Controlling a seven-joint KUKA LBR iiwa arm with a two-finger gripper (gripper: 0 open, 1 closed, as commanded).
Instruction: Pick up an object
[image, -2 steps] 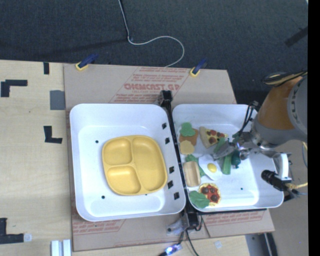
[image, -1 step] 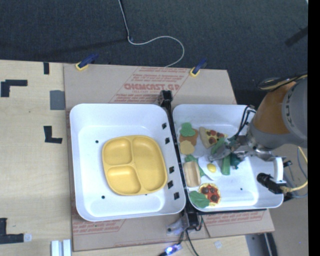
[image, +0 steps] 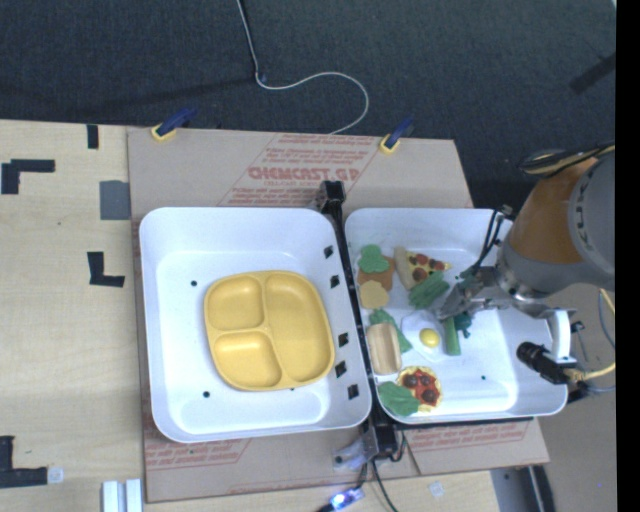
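Toy food (image: 400, 330) crowds the right bin's (image: 500, 395) left half (right half open).

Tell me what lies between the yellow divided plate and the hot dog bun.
In the camera view, bare white floor of the left bin, then the two bins' adjoining walls, separate the yellow plate from the bun in the right bin.

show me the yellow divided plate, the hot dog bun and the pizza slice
yellow divided plastic plate (image: 268, 330), camera view, centre where its compartments meet
tan hot dog bun toy (image: 384, 346), camera view, middle of the bun
triangular pizza slice toy (image: 418, 266), camera view, its topped face
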